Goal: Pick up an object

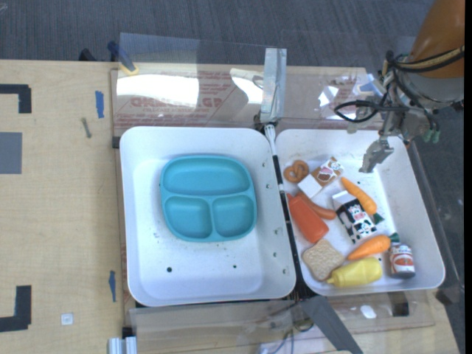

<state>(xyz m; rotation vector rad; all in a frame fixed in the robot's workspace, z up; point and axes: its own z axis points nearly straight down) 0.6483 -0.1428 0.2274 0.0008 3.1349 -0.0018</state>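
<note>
Gripper (377, 157) hangs at upper right of frame over right bin (428, 220), can't tell its state, w/ toy food incl. pretzel (296, 171), carrot (368, 246) & banana (356, 273) below it at lower right.

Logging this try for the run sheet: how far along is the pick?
Done: the gripper is over the right bin, at its upper right. In hand: nothing visible between the jaws. Left: the whole grasp; the nearest carrot and other toy foods lie in the bin.
</note>
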